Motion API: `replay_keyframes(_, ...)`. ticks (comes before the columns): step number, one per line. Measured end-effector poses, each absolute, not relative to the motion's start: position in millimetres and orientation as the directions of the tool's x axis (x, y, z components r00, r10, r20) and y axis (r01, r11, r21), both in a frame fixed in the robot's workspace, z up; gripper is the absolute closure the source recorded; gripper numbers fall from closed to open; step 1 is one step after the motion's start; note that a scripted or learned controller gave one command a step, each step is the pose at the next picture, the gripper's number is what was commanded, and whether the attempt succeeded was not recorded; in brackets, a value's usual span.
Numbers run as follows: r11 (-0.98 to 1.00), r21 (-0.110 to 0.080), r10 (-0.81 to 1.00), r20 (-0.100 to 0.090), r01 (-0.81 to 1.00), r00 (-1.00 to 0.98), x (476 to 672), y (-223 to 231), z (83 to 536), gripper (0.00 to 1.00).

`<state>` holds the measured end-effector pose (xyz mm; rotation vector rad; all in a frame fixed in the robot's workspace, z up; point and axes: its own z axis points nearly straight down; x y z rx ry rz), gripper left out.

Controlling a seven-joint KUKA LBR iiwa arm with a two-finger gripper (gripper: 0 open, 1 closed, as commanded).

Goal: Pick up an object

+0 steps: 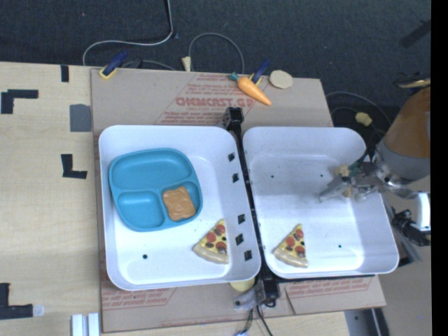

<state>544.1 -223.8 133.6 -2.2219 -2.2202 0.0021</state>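
Pizza slice (292,246) in right bin (364,261) untouched; gripper (334,190) (can't tell grip state) hovers above, approach step, needs to drop toward it.

Robotics lab test bench: two white bins (126,257) clamped side by side on cardboard sheet (203,96), loose cables (164,19), toy food props, dark carpet (315,19).
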Motion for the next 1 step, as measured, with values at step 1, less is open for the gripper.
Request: replay_keyframes(1, 0.003, 0.0, 1.0, 0.001, 1.0, -0.003, 588.9, -218.0, 101.5, 0.0)
